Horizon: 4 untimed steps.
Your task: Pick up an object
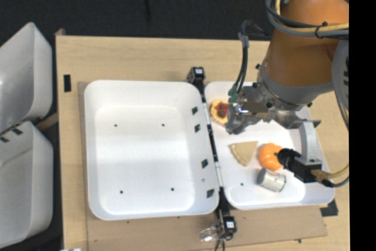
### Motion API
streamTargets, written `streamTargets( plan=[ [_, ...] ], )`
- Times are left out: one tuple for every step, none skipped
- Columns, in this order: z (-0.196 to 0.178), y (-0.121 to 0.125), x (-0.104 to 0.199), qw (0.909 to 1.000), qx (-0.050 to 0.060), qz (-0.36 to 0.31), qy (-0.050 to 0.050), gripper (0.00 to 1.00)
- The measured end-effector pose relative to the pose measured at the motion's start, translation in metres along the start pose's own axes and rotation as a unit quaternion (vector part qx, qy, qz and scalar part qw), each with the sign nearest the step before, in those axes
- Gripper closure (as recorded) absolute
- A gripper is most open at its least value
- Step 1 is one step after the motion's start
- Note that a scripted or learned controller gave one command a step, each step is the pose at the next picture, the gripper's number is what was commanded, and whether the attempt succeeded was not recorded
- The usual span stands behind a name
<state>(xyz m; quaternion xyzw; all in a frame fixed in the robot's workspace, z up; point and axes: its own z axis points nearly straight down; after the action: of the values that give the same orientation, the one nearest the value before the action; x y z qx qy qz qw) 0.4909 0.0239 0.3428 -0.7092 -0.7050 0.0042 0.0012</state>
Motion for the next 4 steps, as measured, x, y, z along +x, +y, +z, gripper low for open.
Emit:
streamTargets(
  plan=[
    [-0.062, 0.000, 0.062, 1.0000, -0.005, -0.007, 0.002, 1.00],
    [-0.117, 0.000, 0.054, 1.0000, -0.005, -0.005, 0.001, 1.00],
    [-0.039, 0.000, 0.036, 1.0000, 0.001, -0.002, 0.000, 1.00],
    [-0.104, 0.014, 0.060, 1.0000, -0.006, -0.005, 0.002, 1.00]
  ],
)
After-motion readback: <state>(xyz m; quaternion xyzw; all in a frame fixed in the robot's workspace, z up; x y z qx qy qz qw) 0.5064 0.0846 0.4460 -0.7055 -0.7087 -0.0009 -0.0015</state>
